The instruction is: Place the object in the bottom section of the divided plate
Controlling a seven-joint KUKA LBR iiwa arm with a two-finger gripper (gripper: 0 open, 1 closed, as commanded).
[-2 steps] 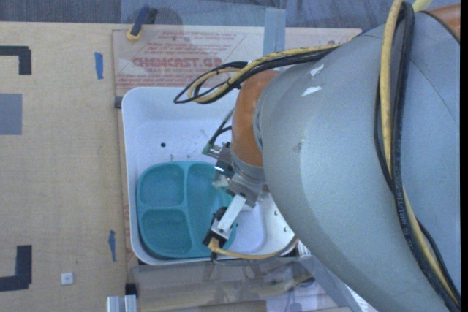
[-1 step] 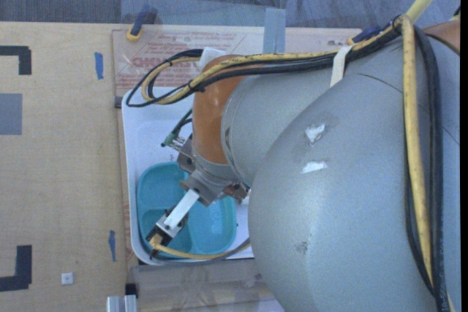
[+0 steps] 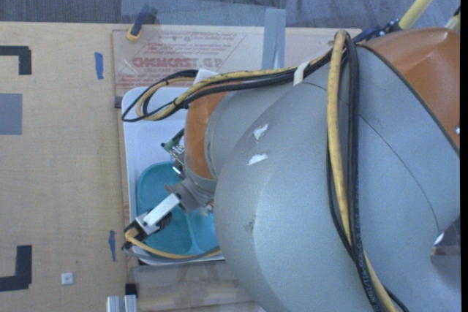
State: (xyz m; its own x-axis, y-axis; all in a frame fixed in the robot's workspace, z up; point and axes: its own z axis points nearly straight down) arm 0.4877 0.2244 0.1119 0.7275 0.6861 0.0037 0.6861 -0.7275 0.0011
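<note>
A teal divided plate (image 3: 162, 202) lies in the white bin (image 3: 133, 157), near its front left corner. One divider ridge shows on the plate's right part. My grey arm with its orange band (image 3: 199, 129) hangs right over the plate and hides most of it. The gripper's base (image 3: 191, 190) sits low over the plate's middle, with a white bracket (image 3: 156, 216) sticking out to the left. A small green and white bit (image 3: 174, 145) peeks out at the arm's edge above the plate. I cannot tell what it is, nor whether the gripper holds anything.
Black and yellow cables (image 3: 157, 100) loop from the arm over the bin's back left. A board with red print (image 3: 183, 55) lies behind the bin. The wooden bench (image 3: 58, 172) stretches to the left, marked with black and blue tape.
</note>
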